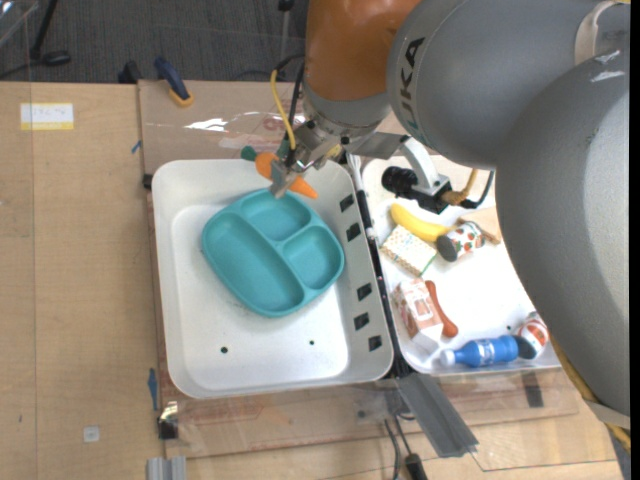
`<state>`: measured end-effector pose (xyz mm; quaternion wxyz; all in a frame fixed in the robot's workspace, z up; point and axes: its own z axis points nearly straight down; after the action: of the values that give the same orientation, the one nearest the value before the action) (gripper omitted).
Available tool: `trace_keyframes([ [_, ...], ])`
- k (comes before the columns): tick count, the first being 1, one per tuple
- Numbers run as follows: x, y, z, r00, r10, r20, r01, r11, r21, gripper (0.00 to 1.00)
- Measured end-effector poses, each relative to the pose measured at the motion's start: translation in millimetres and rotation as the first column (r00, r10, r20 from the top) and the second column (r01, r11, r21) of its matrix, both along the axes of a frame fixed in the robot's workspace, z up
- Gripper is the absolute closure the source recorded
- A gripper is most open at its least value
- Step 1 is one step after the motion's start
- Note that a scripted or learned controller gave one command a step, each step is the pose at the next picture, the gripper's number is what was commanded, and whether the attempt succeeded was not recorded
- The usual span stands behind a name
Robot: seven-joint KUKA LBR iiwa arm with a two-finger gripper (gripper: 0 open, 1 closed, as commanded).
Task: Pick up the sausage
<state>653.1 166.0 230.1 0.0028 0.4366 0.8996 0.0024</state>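
Note:
The sausage is a thin reddish-brown curved piece lying in the right bin, beside a white and red packet. My gripper hangs over the far edge of the left bin, well to the left of the sausage and away from it. It is right by an orange carrot and just above the far rim of a teal divided plate. The arm's big grey body covers the upper right of the view.
In the right bin lie a banana, a small cracker box, a round red and white item, a blue bottle and a small ball. A black-marked divider separates the bins.

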Motion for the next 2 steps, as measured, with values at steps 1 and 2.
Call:
trace_keyframes([
  [1, -12, 6, 74, 0.986, -0.166, -0.002, 0.166, 0.986, 0.0, 1.0],
  [2, 13, 31, -15, 0.997, 0.071, -0.007, -0.071, 0.997, -0.002, 1.0],
])
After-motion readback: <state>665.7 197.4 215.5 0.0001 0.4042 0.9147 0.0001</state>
